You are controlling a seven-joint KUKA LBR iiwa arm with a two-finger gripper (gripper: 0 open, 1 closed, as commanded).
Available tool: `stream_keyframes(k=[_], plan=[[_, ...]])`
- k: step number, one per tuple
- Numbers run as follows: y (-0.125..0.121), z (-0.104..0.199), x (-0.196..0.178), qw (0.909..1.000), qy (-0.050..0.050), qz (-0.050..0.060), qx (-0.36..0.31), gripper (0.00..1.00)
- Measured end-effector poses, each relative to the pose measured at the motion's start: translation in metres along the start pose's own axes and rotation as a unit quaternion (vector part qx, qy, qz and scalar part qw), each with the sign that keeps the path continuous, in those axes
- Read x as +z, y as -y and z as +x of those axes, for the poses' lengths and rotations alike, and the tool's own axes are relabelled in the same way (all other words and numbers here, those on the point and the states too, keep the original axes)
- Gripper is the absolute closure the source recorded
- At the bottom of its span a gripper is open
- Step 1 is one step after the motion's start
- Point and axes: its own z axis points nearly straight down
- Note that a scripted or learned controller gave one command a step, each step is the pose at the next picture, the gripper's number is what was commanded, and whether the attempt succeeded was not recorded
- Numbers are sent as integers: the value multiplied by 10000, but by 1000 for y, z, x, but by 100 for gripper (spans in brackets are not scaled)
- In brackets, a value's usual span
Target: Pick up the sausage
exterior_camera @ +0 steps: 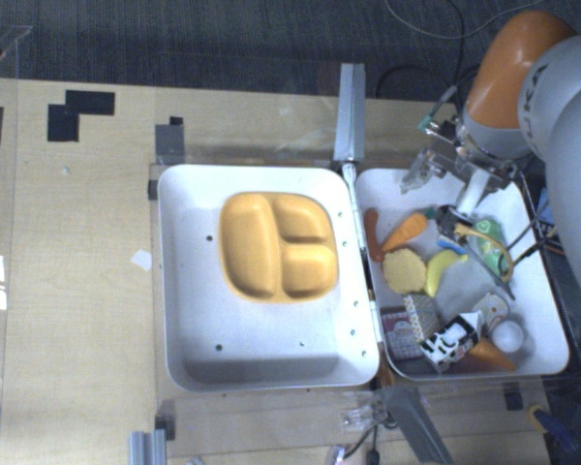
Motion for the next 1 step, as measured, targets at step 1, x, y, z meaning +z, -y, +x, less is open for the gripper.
stream_keyframes(k=[1], plan=[[29, 47, 0, 9941, -1, 9, 1081, 0]])
